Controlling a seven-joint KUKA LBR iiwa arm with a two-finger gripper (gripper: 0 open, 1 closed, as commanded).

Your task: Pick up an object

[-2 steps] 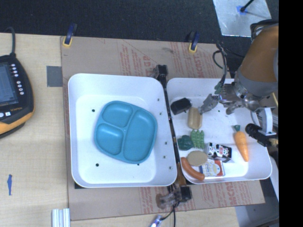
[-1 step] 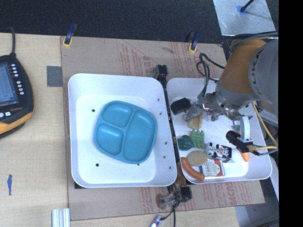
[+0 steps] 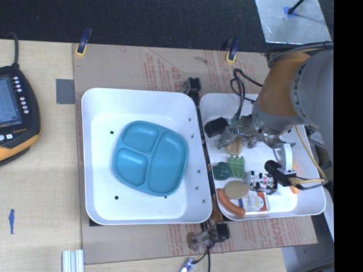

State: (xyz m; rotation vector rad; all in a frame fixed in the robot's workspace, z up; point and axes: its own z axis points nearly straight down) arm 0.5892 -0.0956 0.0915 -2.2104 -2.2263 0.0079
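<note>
My gripper (image 3: 237,134) hangs low over the upper middle of the right bin (image 3: 309,208). Directly under it lies a small tan object (image 3: 233,147), partly covered by the gripper. A black object (image 3: 214,126) rests just to the gripper's left, near the bin's wall. Below them sit a dark green piece (image 3: 221,169) and a lighter green piece (image 3: 237,164). Further toward the front lie a beige oval (image 3: 236,188), an orange-red sausage (image 3: 229,204) and a small printed carton (image 3: 258,200).
The left bin (image 3: 99,152) holds a blue divided plate (image 3: 150,157). A teach pendant (image 3: 14,115) lies on the bench at far left. The arm's grey body and orange band (image 3: 283,84) cover the right bin's upper right part.
</note>
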